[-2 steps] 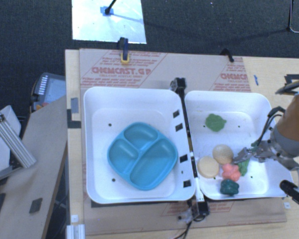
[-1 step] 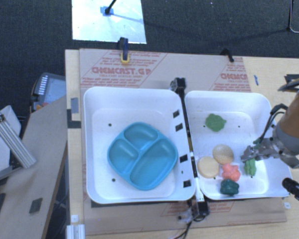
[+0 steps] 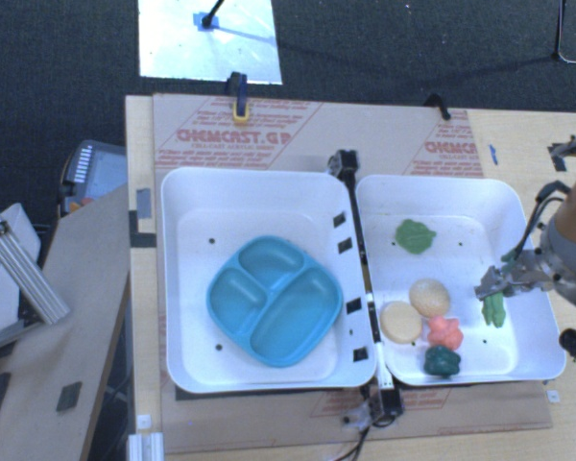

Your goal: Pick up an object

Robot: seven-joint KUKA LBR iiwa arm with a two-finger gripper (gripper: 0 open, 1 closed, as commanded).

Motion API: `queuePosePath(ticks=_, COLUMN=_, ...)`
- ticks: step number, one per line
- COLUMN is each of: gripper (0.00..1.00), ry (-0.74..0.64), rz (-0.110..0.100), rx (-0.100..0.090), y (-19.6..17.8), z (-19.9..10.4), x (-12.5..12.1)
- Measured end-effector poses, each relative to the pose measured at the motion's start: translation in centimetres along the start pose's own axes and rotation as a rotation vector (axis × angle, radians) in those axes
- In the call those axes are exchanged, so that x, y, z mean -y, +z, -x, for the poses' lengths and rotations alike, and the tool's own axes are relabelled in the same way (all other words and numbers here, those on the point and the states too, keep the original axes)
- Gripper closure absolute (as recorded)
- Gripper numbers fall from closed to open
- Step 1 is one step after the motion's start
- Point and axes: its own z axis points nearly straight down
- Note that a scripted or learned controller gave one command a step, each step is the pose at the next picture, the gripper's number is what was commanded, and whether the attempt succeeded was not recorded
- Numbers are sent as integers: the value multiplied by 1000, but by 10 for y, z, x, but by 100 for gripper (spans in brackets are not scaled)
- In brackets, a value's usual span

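My gripper (image 3: 492,289) reaches in from the right over the right bin (image 3: 461,205), near its right wall. A small bright green piece (image 3: 495,311) sits directly under the gripper tip and touches it. Whether it is gripped or just lying on the bin floor is unclear. To its left lie a beige round piece (image 3: 429,297), a tan round piece (image 3: 400,322), a coral pink piece (image 3: 446,331) and a dark teal piece (image 3: 442,360). A leafy green piece (image 3: 416,235) lies further back.
The left bin (image 3: 192,257) holds a blue divided plate (image 3: 274,299). A black-clipped divider (image 3: 358,257) separates the two bins. The arm's grey body (image 3: 571,248) stands over the right bin's right rim. A grey side table (image 3: 58,286) is at the left.
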Motion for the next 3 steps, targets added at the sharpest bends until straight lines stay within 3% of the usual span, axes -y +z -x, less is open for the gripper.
queuePosePath(ticks=1, gripper=100, ry=0, rz=3, rx=1, y=-64, z=2, x=0)
queuePosePath(ticks=2, gripper=100, ry=-1, rz=0, rx=0, y=-91, z=2, x=-1)
queuePosePath(ticks=3, gripper=100, ry=-5, rz=-2, rx=-2, y=-82, z=-56, x=-5)
